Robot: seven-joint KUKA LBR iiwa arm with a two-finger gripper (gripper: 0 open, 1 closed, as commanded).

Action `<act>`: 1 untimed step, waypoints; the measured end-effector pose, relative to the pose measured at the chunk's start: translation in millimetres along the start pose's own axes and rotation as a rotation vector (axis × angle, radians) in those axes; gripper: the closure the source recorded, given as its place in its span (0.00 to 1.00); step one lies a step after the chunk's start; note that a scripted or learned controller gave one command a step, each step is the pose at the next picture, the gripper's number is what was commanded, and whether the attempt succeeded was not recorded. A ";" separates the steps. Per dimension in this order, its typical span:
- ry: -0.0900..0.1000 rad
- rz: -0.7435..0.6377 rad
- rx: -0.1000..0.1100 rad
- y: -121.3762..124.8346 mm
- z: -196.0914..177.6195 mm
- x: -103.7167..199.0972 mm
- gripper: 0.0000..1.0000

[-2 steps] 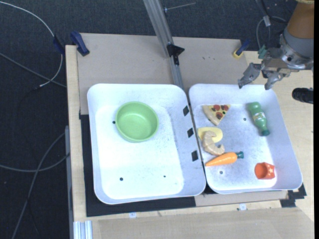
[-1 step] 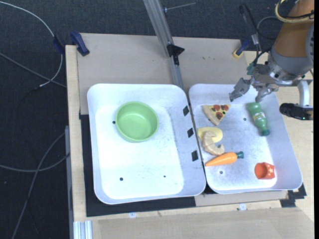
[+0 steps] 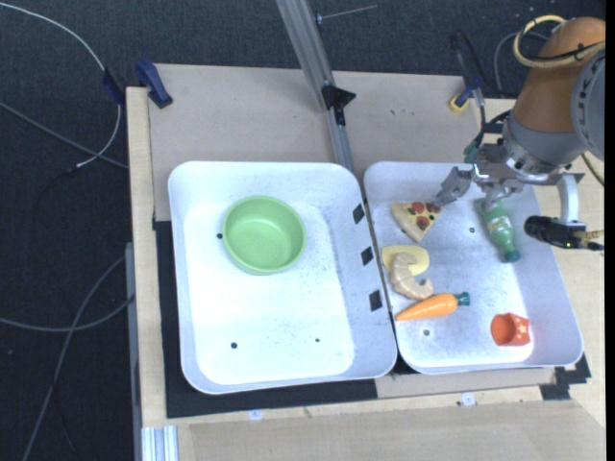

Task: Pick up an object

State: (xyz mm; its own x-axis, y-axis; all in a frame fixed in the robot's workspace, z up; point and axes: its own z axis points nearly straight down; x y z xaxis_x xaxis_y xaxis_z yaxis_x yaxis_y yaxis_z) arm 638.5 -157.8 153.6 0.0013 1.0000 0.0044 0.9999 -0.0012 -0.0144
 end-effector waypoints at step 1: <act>0.000 0.000 -0.001 -0.7 54.1 0.9 0.00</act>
